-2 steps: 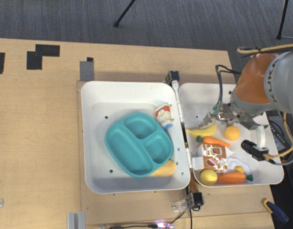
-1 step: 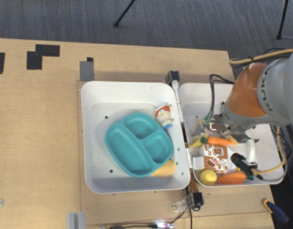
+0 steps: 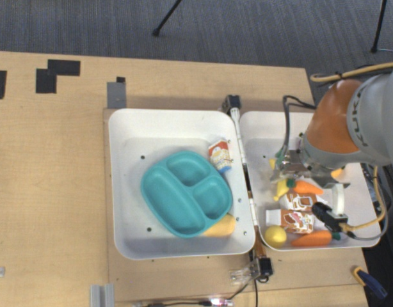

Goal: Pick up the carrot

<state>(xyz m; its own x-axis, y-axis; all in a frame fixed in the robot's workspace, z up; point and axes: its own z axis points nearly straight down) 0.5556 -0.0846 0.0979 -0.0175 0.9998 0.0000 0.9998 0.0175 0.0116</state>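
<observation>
At the near wall of the right bin (image 3: pixel 264 136) a carrot (image 3: pixel 310 238) is seen lying on its side, with a yellow lemon (image 3: pixel 275 236) just to its left. A small printed carton (image 3: pixel 297 213) lies just beyond them, touching or nearly touching the carrot. Farther in, a second orange piece (image 3: pixel 307 187) is found, possibly another carrot, though its shape is partly hidden by the arm. A small yellow item (image 3: pixel 283 188) lies just to its left. The tool (image 3: pixel 287 171) is held low over this cluster, just beyond the orange piece and well apart from the near carrot. Whether the tool is wide or narrow cannot be told, and nothing is seen held in it.

In the left bin (image 3: pixel 129 139) a yellow object (image 3: pixel 221 227) is tucked under the near right edge of a teal divided plate (image 3: pixel 185 194). A small printed packet (image 3: pixel 220 155) stands beyond the plate, near the bin's right wall. Both bins are carried on the pale wooden desk (image 3: pixel 52 203).
</observation>
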